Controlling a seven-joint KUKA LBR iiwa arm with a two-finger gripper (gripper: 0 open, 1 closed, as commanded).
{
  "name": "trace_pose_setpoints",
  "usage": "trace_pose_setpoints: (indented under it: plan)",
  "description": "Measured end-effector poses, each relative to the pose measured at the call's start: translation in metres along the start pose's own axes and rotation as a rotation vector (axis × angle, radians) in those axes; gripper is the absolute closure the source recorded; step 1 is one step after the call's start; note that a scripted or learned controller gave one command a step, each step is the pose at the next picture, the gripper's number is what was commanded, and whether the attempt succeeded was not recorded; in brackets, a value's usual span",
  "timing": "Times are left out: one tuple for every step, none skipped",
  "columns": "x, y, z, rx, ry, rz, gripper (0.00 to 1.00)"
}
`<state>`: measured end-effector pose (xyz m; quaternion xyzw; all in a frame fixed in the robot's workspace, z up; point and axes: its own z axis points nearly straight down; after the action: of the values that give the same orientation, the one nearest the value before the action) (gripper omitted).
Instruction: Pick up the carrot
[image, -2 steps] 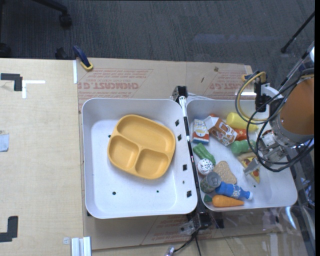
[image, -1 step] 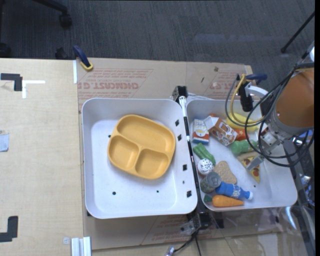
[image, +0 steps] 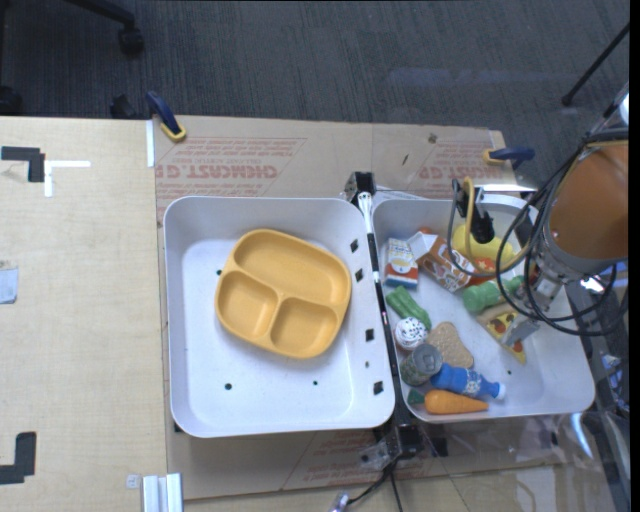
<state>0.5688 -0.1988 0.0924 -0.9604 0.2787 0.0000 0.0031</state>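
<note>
Orange carrot (image: 455, 402) lies at the near wall, so my gripper (image: 519, 322), state unclear, must approach from above.

Pretty sure this is sitting in a robotics lab set up inside an office space. The floor is showing dark grey office carpet (image: 330, 60), and an office chair's caster base (image: 125, 38) is poking in at the top left. A light wooden bench (image: 75, 300) is carrying a flattened cardboard sheet (image: 260, 160) that blue clamps (image: 165, 115) are pinning down, with two white bins (image: 270, 415) lying side by side on it. Black tape marks (image: 25, 160) are sitting on the wood like calibration markers. Loose black cables (image: 545, 250) are looping around the robot arm (image: 590, 205) on the right, and toy food is lying in one bin. Nothing homey here.
</note>
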Motion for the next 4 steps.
trace_pose_setpoints:
  plan:
    - [-0.024,0.024,0.0,-0.002,0.001,-0.145,0.0]
    - [-0.036,0.048,0.0,-0.001,0.003,-0.365,0.0]
    - [-0.046,0.054,-0.012,-0.001,0.002,-0.366,0.0]
    - [-0.046,0.055,-0.012,-0.002,0.005,-0.365,0.0]
